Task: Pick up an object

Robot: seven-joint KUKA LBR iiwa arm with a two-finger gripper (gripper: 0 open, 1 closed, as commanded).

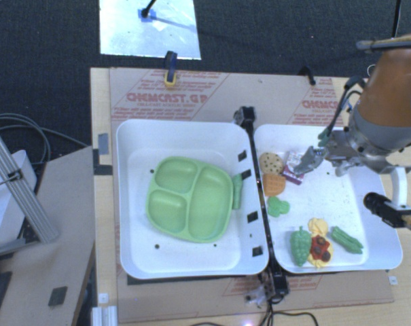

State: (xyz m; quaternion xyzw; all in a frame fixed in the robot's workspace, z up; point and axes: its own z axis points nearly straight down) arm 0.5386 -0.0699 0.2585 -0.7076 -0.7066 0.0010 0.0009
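Down at the right of the camera view, the grey arm reaches over the right bin (378,246), and its end effector (307,161) sits low near that bin's upper left corner, just beside a cookie (270,162) and an orange piece of toy food (274,183). A small purple-and-white item (292,175) lies right under the tip, touching or nearly touching it; whether it is between the fingers I cannot tell, and I cannot tell either whether the end effector is open or closed, since metal and clutter blur together there.

The toys to choose from are all gathered in the right bin, which is likely why the arm works on that side. Below the orange piece lies a green leafy piece (278,206); toward the front edge sit a green pepper (299,244), a yellow-and-red piece (320,244) and a green pod (346,240), the first two touching, the pod just beside them.

The left bin (134,202) carries a green divided plate (190,198), lying flat near its middle. Both bins rest side by side on the tabletop (164,94), joined by black clips along their shared edge.

My judgement: the arm is at the point of trying a grasp among the crowded upper-left toys, where close neighbours could be nudged or caught together.
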